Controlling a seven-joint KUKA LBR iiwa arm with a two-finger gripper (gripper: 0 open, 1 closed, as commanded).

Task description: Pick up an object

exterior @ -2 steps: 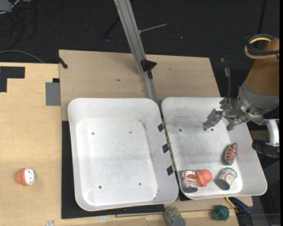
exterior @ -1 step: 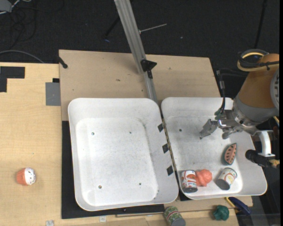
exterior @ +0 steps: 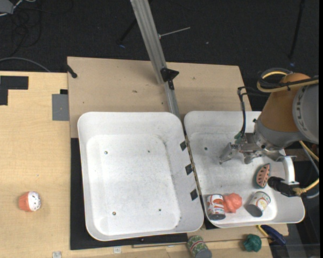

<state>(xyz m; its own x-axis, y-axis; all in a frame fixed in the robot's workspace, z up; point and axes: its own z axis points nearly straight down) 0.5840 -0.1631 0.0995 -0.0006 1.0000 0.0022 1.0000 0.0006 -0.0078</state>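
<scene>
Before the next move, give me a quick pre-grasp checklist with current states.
1. Pincer inside the right bin: ok, low over its bare middle.
2. Object between the pincer tips: not ok, nothing shows there.
3. Targets available: ok, a can, a pink-orange lump and a tilted tin sit along the near edge; a slice-shaped piece lies right of the pincer.
4. Pincer lined up over a target: not ok, all of them lie apart from it.
5. Can and lump separated: cannot tell, they look touching.
</scene>
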